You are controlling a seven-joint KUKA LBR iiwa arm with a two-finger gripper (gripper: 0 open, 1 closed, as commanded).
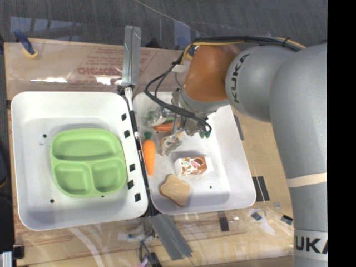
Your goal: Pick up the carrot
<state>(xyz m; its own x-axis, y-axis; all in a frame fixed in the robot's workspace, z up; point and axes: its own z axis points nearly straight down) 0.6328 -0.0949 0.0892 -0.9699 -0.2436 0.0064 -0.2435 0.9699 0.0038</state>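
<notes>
Item: slim orange plastic carrot [149, 155], lying lengthwise against the right white bin's [236, 166] left wall, untouched; gripper [177, 133] hovers just beside it, presumably lining up a grasp, jaws' state indiscernible.

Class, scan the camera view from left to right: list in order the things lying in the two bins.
Green divided plate → carrot → slice of bread → small printed packet.

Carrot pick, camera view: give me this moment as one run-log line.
carrot: lying in right bin, by left wall, not held | gripper: over bin, right of carrot | left bin: green tray
</notes>
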